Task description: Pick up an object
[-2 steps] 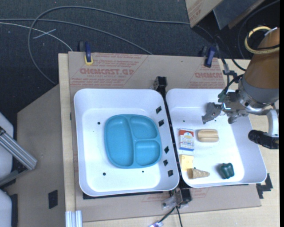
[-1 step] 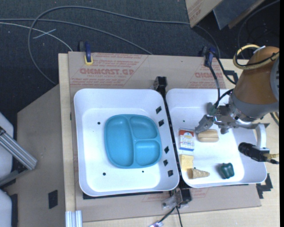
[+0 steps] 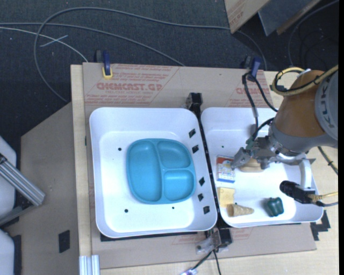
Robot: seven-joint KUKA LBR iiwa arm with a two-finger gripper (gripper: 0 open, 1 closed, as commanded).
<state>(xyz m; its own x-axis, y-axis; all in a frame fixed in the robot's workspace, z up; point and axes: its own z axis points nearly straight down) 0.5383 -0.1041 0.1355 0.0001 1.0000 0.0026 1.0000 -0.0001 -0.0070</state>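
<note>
My arm [image 3: 309, 115] runs off the right edge; my end effector [image 3: 243, 159] overlaps the tan piece [image 3: 251, 165], fingers unclear.

- Bench board [image 3: 141, 81]: pale brown sheet with red print, lying flat and bearing both bins.
- Left bin [image 3: 98, 161]: shallow and white, sitting on the board just beside the right bin [image 3: 226, 122], which is also white.
- Divided plate [image 3: 160, 170]: blue, three compartments, resting in the middle of the left bin.
- Black clips [image 3: 200, 161]: running in a row along the seam between the bins.
- Yellow-and-blue clamp [image 3: 107, 64]: gripping the board's far edge at the left.
- Blue clamp [image 3: 253, 65]: gripping the same edge at the right.
- Grey cables [image 3: 59, 27]: trailing over the dark floor [image 3: 32, 80].
- Cardboard box [image 3: 242, 12]: lying beyond the bench.
- Aluminium rail [image 3: 19, 180]: slanting at the left edge.
</note>
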